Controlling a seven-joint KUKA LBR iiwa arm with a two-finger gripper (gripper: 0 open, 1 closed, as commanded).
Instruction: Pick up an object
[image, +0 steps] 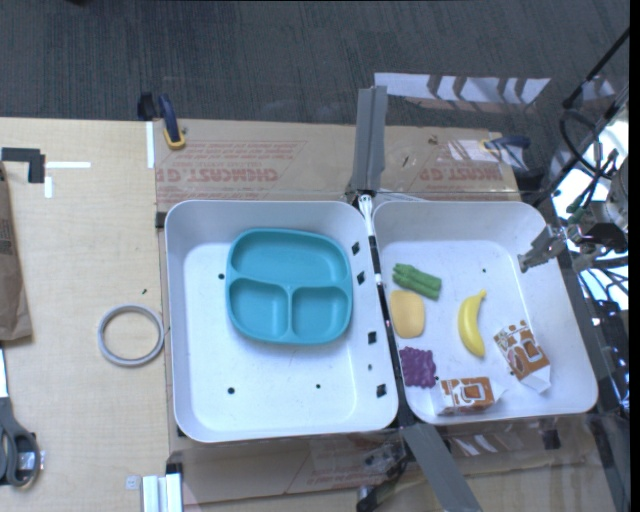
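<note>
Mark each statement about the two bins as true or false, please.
1. The teal tray lies in the left bin. True.
2. The banana lies on the tray. False: it lies in the right bin.
3. The purple grapes lie in the right bin, near its left wall. True.
4. The tape ring lies inside the left bin. False: it lies on the bench, left of that bin.
5. The tray holds the green item. False: this item lies in the right bin, above the yellow item.
</note>
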